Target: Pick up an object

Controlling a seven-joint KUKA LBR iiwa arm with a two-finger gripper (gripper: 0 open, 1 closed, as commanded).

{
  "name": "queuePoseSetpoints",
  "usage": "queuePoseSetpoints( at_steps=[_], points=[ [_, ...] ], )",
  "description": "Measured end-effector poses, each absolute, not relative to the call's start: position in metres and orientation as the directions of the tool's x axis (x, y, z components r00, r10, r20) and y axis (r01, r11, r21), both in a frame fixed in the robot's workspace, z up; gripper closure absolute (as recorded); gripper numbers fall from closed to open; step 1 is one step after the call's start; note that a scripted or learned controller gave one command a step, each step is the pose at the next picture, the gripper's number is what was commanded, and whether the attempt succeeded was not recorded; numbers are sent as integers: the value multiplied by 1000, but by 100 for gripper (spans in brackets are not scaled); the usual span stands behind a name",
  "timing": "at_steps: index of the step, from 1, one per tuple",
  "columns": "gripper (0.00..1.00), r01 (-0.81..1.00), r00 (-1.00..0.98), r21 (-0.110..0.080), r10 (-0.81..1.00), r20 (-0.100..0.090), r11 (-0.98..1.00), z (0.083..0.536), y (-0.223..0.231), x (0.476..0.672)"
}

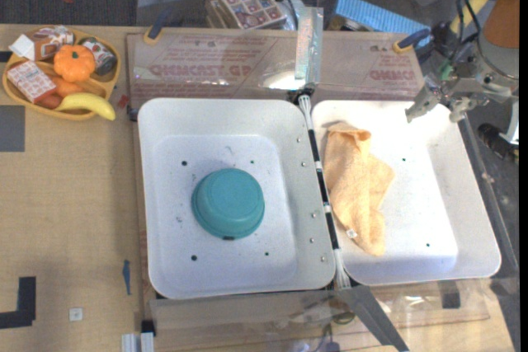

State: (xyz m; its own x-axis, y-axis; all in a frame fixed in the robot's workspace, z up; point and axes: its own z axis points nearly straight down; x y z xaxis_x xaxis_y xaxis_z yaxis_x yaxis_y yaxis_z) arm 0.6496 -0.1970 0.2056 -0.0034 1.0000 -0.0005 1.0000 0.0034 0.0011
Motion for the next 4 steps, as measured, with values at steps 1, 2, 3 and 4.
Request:
queuePoseSetpoints(
  at_steps=[1,2,3,4],
  points=[
    [0,967,-254,1,967,0,254,150,-108,663],
    [100,967,-256,5,967,-3,256,162,-107,665],
    [0,967,-256,5,967,-3,256,162,-107,665],
    [0,975,-220,16,976,-4,220,93,-113,643]
  ],
)
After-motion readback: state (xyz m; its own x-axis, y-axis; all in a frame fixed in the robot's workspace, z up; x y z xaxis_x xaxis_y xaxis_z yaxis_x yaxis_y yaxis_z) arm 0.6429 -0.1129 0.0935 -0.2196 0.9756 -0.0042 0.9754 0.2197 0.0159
